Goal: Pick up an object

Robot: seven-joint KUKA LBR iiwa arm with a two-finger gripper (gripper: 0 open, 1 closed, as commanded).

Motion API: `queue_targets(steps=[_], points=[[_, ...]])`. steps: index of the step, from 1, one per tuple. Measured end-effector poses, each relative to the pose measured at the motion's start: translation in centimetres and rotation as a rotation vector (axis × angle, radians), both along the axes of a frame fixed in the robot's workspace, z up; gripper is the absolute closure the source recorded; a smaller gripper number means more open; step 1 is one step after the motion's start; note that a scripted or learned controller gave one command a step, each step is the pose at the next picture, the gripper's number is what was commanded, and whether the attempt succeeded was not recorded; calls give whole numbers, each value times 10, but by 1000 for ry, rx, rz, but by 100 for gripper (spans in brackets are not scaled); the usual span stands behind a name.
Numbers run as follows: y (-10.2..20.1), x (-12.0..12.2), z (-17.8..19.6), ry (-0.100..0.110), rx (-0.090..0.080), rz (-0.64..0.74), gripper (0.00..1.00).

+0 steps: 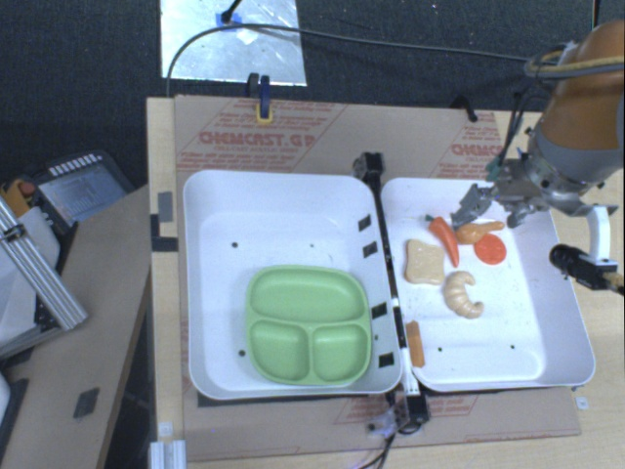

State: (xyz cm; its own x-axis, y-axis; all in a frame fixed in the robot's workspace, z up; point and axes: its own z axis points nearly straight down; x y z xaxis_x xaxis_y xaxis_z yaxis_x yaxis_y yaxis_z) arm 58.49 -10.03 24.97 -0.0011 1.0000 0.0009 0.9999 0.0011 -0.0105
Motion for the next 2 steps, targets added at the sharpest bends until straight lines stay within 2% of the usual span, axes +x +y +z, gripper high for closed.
queue_targets(steps=[1,2], points=[[0,2,6,-12,-1,2,0],[3,-7,-42,-7,0,0,0]])
